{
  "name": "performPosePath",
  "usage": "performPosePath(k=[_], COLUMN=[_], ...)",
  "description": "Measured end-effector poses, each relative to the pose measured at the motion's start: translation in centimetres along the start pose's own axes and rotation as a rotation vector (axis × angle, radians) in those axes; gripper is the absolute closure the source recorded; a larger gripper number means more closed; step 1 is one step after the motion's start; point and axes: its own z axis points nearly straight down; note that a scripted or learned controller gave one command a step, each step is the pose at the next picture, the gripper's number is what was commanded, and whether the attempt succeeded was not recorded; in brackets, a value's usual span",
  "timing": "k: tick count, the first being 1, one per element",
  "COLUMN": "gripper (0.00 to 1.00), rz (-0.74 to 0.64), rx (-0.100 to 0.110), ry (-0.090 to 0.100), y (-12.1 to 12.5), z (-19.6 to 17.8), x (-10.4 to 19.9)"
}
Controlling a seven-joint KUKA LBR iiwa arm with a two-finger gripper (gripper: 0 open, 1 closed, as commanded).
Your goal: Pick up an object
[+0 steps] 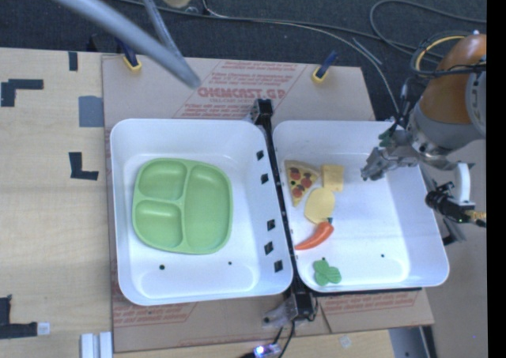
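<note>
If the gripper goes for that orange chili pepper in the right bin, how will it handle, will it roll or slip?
The chili pepper looks like a small moulded toy, so probably light and stiff. Its curved, tapered shape lies flat on the right bin, so it seems unlikely to roll. Its narrow, smooth body may slip between fingers, and the yellow piece touching it could shift.

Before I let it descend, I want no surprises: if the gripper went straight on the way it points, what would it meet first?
Probably the bare floor of the right bin. The gripper points down and leftward; the cheese block lies nearest, though depth is unclear.
</note>
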Motion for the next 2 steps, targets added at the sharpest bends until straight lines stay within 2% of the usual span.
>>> performPosePath(k=[1, 2], gripper=[1.00, 1.00], rz=[0.001, 0.001], rx=[0.000, 0.005], ry=[-0.001, 0.000], y=[0.0, 0.0], z=[-6.3, -5.3], x=[-0.2, -0.2])
